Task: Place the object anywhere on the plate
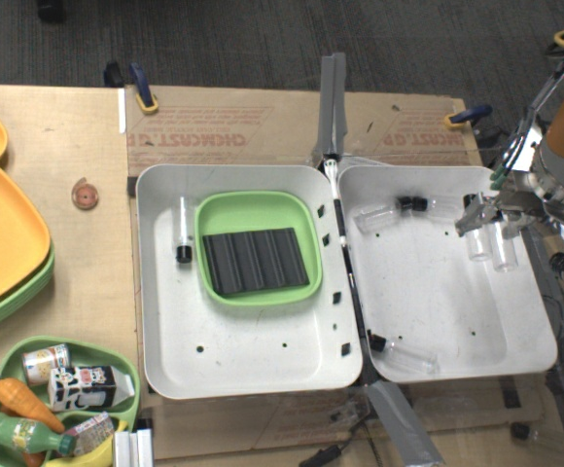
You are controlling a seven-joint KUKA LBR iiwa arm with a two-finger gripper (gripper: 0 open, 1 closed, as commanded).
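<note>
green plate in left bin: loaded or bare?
Loaded. The green plate already carries a dark ribbed slab, lying flat across its middle, inside the left bin.

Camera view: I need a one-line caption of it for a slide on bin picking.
Gripper over the right bin; green plate with a dark ridged block in the left bin.

The 2 white bins (165, 290) look like smooth, slightly glossy plastic. In the left bin, the green plate (258, 207) has a matt plastic look, and the dark ribbed slab (258, 261) on it appears dull and rubbery. At 3 o'clock in the right bin, clear glossy tubes (486, 246) sit. Under the bins lies brown matt cardboard (233, 129); the bench (29, 115) at 9 o'clock looks like pale smooth wood.
</note>
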